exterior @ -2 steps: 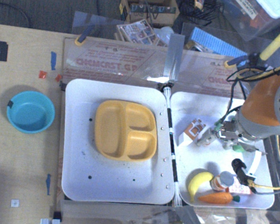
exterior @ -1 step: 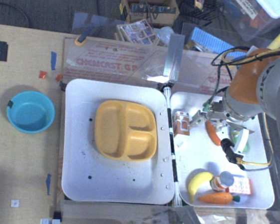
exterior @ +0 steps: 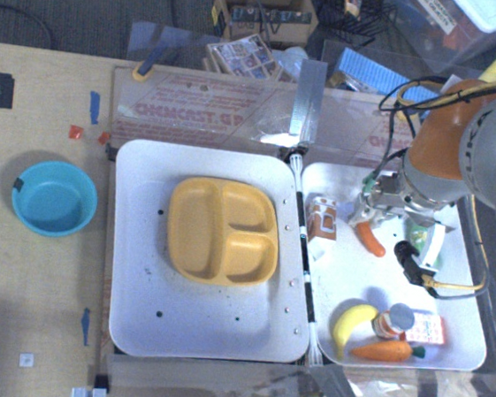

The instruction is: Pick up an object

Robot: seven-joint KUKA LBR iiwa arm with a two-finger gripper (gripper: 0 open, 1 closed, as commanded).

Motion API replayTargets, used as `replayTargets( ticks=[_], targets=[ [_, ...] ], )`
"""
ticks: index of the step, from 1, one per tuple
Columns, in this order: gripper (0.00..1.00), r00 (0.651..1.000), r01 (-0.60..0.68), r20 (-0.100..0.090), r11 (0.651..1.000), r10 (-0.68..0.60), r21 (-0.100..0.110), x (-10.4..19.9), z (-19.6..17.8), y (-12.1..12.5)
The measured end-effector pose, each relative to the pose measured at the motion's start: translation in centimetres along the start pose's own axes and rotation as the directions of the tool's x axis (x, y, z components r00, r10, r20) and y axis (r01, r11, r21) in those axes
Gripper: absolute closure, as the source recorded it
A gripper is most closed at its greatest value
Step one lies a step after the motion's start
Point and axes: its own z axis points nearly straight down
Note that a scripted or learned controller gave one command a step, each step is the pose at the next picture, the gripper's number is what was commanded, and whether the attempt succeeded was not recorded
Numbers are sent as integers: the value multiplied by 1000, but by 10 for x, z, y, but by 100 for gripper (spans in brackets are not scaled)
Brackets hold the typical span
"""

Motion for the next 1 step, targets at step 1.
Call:
replayTargets(
  ticks=[1],
  targets=[
    [100,998,55,-1,998,-55,9,34,-87,34]
  ],
)
